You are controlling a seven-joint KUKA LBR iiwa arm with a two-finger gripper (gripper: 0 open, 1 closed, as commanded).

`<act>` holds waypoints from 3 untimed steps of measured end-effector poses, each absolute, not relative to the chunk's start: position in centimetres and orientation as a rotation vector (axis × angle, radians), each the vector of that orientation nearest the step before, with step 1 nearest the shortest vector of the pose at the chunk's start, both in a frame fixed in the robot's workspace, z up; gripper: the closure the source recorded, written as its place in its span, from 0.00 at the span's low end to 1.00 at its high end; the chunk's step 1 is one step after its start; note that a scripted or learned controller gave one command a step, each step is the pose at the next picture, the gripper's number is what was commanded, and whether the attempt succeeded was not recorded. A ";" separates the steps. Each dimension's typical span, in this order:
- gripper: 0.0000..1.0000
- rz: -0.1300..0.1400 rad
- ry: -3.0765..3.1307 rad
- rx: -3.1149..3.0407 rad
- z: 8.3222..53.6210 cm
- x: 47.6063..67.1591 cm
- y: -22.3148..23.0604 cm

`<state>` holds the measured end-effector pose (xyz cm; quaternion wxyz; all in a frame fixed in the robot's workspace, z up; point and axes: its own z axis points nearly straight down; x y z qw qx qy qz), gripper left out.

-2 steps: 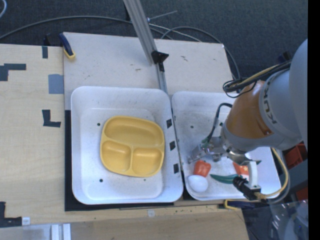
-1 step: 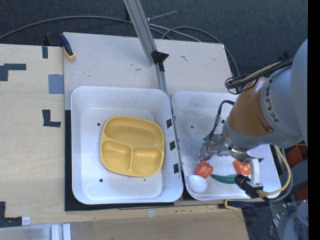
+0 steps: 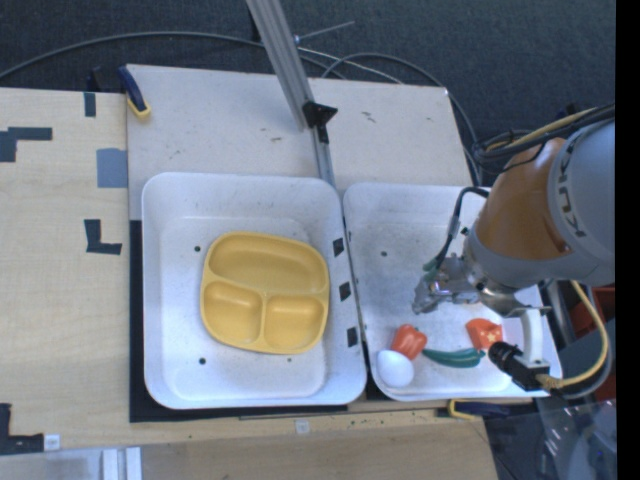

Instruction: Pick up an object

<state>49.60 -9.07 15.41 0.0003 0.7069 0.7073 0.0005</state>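
Arm over the right bin (image 3: 400, 218)

Gripper (image 3: 432, 298) hovers just far of an orange piece (image 3: 408, 341), egg (image 3: 394, 370) and green pepper (image 3: 455, 357) at the near edge; a yellow tray (image 3: 265, 291) sits left.

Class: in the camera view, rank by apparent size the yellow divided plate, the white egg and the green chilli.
1. Yellow divided plate, by far the largest.
2. Green chilli, longer but thin.
3. White egg; close to the chilli, so uncertain.
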 end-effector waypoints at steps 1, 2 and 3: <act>1.00 0.002 2.221 2.218 19.8 50.3 -9.1; 1.00 0.004 2.221 2.217 25.1 50.4 -9.1; 1.00 -0.002 2.224 2.220 24.1 52.6 -5.3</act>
